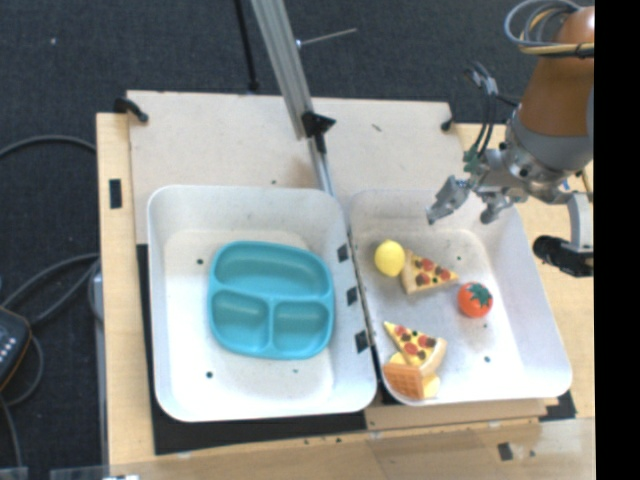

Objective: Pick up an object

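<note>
The fingers (pixel 445 203) of the gripper (pixel 468 204) stood spread apart, holding nothing, above the right bin's (pixel 530 298) far edge. Nearer lay two pizza slices (pixel 414 348) (pixel 428 273), one lemon (pixel 389 258) and one tomato (pixel 476 299), all apart from them. The left bin (pixel 180 238) held one blue tray (pixel 270 299).

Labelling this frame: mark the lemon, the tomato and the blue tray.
lemon (pixel 390 258), camera view, middle of its yellow body.
tomato (pixel 476 300), camera view, red side.
blue tray (pixel 270 299), camera view, centre divider.
</note>
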You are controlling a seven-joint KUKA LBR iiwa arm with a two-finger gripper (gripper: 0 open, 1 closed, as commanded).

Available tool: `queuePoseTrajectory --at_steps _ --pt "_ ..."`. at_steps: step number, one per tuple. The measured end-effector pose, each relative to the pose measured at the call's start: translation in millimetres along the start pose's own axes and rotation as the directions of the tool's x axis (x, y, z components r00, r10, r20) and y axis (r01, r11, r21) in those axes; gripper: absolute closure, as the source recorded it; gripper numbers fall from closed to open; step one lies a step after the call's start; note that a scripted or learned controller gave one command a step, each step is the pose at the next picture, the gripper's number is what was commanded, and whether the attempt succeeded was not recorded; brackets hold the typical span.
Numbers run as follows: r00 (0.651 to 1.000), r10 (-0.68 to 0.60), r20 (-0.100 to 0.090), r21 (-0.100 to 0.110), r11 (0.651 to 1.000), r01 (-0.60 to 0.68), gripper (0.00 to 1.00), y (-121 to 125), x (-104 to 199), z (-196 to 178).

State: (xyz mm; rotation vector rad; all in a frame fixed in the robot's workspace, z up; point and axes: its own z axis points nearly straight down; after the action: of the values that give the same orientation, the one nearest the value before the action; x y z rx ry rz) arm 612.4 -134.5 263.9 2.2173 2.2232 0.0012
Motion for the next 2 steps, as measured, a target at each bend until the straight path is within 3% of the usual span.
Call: queuePoseTrajectory --at_steps 1,2 --pt "1.000 0.000 0.000 0.000 1.000 0.000 0.00 0.0 0.0 0.0" --pt "1.000 0.003 0.001 0.005 1.000 -0.003 0.00 2.2 -5.1 43.4"
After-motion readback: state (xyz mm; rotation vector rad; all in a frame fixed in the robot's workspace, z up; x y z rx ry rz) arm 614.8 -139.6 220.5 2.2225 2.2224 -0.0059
